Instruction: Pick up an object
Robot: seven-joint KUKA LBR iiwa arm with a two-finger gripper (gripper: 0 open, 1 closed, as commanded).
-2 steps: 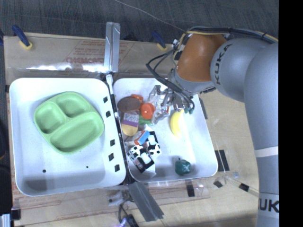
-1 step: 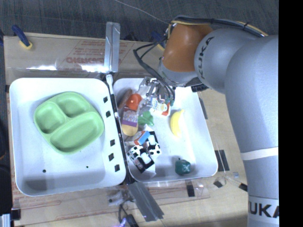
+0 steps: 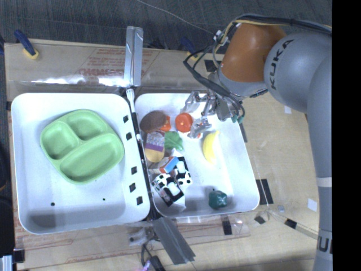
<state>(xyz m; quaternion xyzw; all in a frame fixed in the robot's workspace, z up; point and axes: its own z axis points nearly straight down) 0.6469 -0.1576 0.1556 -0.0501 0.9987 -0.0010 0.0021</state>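
Arm (image 3: 293, 66) comes in from the right, grey with the orange band (image 3: 248, 52) above the wrist, wrist hanging over the upper part of the right bin (image 3: 240, 168). Cables loop off the wrist's upper left.

Left bin (image 3: 34, 208) holds one item: green divided plate (image 3: 83, 145), three compartments, sitting in the bin's upper middle.

Right bin is where the pickable stuff is, mostly crowded along its left wall:
- brown rounded piece (image 3: 153, 121) at the top left, purple-and-yellow item (image 3: 154, 145) just below it
- green scrap (image 3: 174, 141) beside those
- black-and-white patterned object (image 3: 169, 186) lower down, small red and blue bits touching its top
- orange-red round object (image 3: 184, 122), just left of the gripper
- banana (image 3: 210, 147), just below the gripper, apart from the cluster
- dark green small object (image 3: 218, 199) alone near the bottom right corner

Gripper (image 3: 204, 119) sits low over the bin's upper centre, between the orange-red round object and the banana. Finger state: cannot tell, metal parts blur together at this angle. Nothing visibly between them, so no grasp confirmed.
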